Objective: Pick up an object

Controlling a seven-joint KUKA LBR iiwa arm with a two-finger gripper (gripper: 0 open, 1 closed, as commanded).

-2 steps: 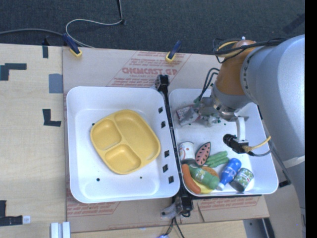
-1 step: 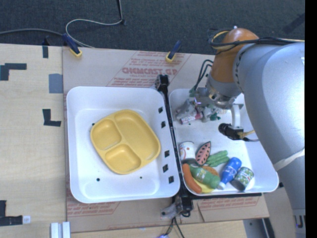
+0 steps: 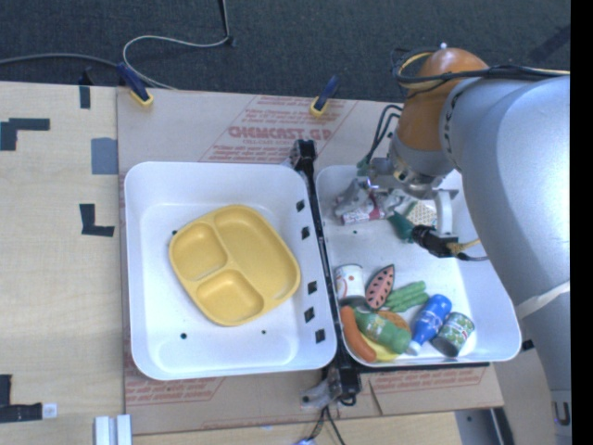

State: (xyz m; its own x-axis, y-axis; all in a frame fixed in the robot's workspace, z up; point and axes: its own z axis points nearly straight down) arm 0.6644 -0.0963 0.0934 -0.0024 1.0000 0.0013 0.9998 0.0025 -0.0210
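Camera view: the jaws (image 3: 357, 197) hang low in the right bin (image 3: 482, 286), their opening impossible to tell; next, they must secure an object.

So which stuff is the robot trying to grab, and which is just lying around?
For the job:
gripper
blue bottle
carrot
watermelon slice
small can

Just lying about:
yellow divided tray
black cable
yellow clamps
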